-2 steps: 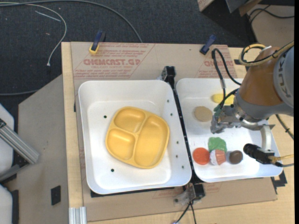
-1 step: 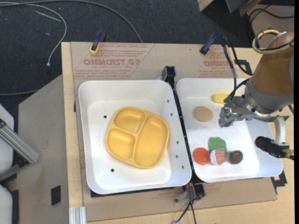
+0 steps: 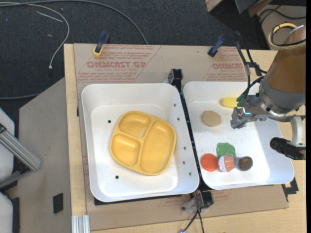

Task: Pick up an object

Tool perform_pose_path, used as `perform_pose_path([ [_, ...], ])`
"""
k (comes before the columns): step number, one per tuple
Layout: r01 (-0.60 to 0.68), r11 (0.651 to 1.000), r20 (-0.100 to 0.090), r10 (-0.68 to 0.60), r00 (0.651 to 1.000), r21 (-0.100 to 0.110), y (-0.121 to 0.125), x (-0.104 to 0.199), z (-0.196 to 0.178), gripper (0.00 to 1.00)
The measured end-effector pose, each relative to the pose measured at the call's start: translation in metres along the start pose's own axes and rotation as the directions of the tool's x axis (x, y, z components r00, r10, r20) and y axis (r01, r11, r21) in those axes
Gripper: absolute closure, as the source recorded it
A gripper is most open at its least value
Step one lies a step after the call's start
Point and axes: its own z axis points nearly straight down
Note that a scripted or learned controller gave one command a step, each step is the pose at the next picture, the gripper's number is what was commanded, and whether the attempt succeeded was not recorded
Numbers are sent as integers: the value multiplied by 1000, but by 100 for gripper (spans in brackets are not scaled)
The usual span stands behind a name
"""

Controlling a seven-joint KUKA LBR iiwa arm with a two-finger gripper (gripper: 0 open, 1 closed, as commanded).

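In the right bin (image 3: 252, 176), right of frame centre, we see the tool (image 3: 239, 118) hovering just beside a tan round cookie-like piece (image 3: 211, 118), its opening beyond our telling, and we judge the piece light, stiff, best pinched across its edges.

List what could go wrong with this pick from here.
1. The end effector hangs between the tan cookie and the yellow item, so it may close on neither.
2. The red piece, green piece, striped piece and brown piece sit bunched together; a grasp there may knock neighbours.
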Motion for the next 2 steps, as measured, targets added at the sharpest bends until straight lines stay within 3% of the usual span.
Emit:
perform_pose_path([
  [2,5,1000,-1,-5,1000,2,42,102,0,100],
])
